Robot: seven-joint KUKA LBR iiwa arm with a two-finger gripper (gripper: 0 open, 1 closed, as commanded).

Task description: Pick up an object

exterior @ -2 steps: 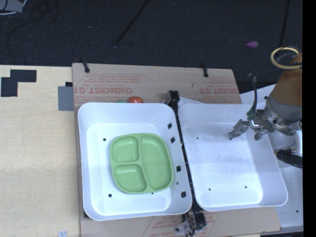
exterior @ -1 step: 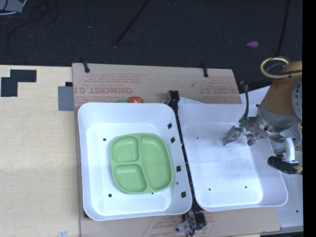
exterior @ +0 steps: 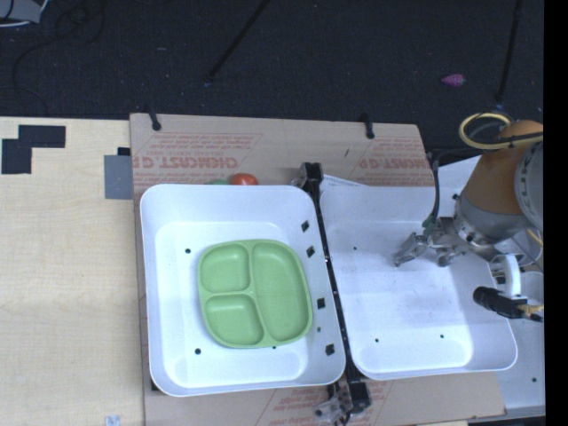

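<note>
A light green divided plate (exterior: 255,292) lies flat in the middle of the left bin (exterior: 169,229). My gripper (exterior: 421,256) hangs over the upper right part of the right bin (exterior: 399,344), far from the plate. Its grey fingers (exterior: 405,254) are spread apart and point left, with only bare white bin floor between them. The arm's orange band (exterior: 497,180) is above it at the right edge.
A small red-orange object (exterior: 243,180) and a bit of green (exterior: 216,182) lie just behind the left bin's far wall on the cardboard. A black divider (exterior: 321,264) runs between the bins. A black part (exterior: 499,302) juts over the right bin's right rim.
</note>
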